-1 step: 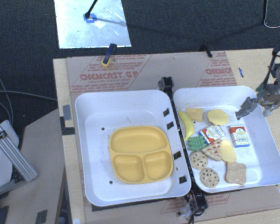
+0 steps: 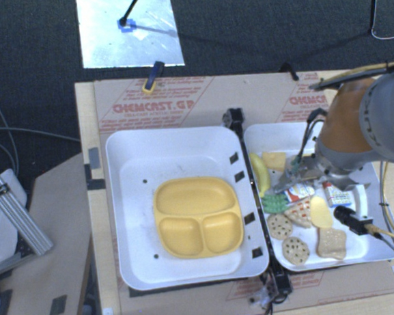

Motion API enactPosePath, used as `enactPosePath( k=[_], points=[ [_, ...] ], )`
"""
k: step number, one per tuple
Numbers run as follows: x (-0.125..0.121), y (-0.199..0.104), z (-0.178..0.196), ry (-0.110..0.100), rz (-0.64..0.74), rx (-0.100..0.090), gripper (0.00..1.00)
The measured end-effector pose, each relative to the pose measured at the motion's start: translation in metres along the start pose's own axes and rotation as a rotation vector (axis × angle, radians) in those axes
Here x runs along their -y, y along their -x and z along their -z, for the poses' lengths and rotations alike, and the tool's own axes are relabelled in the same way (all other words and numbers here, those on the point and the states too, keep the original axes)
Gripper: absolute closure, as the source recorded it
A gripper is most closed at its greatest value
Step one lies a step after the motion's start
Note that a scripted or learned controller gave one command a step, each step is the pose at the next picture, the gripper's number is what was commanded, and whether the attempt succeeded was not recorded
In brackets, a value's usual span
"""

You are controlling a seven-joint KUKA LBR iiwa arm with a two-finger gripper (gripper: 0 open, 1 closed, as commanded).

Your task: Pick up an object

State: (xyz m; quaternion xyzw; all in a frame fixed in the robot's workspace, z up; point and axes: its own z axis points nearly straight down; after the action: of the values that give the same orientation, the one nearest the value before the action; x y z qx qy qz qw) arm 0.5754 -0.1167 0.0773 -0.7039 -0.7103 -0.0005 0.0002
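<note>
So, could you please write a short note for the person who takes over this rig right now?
Gripper: low in the right bin, over the toy food; whether it is open or shut cannot be told.
Things: banana, cheese piece, cookies and toast lie in the right bin. The yellow divided tray sits in the left bin.
Done: nothing visibly lifted.
Left: grasp and raise one object.

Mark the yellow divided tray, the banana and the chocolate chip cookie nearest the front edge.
yellow divided tray (image 2: 198,215), camera view, centre ridge where compartments meet.
banana (image 2: 258,172), camera view, mid-length of its body.
chocolate chip cookie (image 2: 295,250), camera view, centre of its face.
</note>
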Motion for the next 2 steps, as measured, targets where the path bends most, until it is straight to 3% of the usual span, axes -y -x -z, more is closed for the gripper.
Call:
enactPosePath(
  k=[1, 2],
  points=[
    [-0.058, -0.011, 0.007, 0.003, -0.002, 0.001, 0.0],
    [-0.09, -0.016, 0.007, -0.023, -0.009, 0.002, 0.0]
  ],
)
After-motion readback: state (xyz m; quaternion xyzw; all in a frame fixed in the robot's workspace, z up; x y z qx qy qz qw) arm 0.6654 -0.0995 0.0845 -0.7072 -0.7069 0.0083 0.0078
